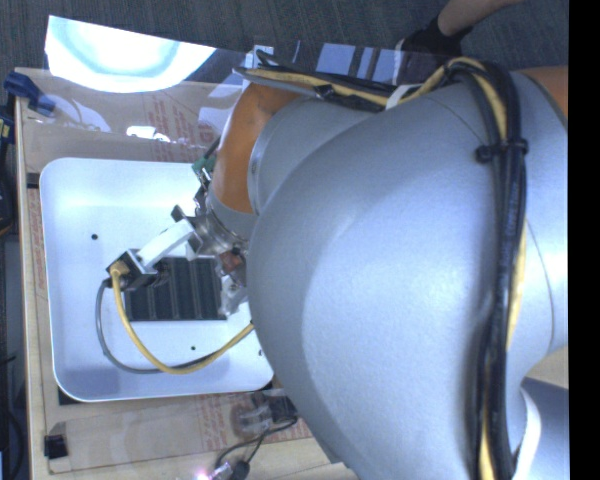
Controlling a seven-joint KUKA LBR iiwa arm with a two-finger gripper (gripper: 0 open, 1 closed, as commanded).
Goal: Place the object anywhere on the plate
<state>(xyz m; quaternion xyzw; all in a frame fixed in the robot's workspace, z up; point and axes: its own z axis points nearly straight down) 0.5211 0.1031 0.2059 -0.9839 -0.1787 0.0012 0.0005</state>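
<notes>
The arm [400,258] covers the right side, its gripper [226,260] low over the left bin [75,298], its grip impossible to tell, with object and plate hidden, so I judge placement not yet done.

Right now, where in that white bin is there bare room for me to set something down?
The white bin has bare floor along its left wall and across its upper-left corner, up to the top rim. Its right side is crowded: the grey arm hangs over it.
</notes>
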